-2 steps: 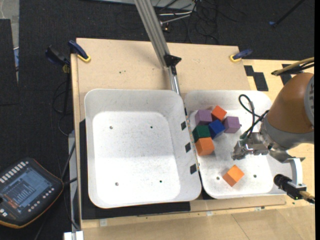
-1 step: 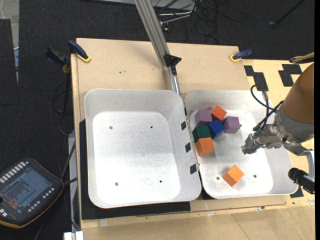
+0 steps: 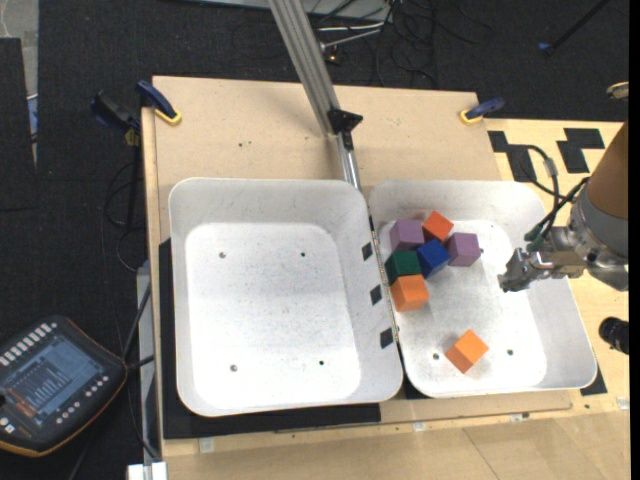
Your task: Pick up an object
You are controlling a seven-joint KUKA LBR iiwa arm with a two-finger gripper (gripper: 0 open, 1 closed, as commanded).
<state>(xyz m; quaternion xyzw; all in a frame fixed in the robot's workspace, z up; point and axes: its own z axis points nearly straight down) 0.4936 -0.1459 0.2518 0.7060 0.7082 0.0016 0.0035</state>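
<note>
1. Hovering over the right bin point(image 3: 560, 368) near its right edge, the gripper point(image 3: 512, 276) points toward the bin's middle; nothing shows between its tips, and how far it is open cannot be told at this size.
2. Behind it the grey arm point(image 3: 600, 233) comes in from the right, cables looping off the wrist.
3. Nearest blocks, left of the gripper and apart from it, sit in a cluster by the right bin's left edge: a purple cube point(image 3: 464, 249), a blue cube point(image 3: 432, 257), an orange cube point(image 3: 437, 227) at the back, a second purple one point(image 3: 407, 234), a green cube point(image 3: 403, 264), and an orange block point(image 3: 409, 292) in front, all touching or nearly so.
4. One more orange block point(image 3: 466, 351) lies alone toward the right bin's front edge.
5. Left bin point(image 3: 200, 218) adjoins the right one.
6. A pendant point(image 3: 50, 383) lies on the floor off the bench's front left corner.
</note>
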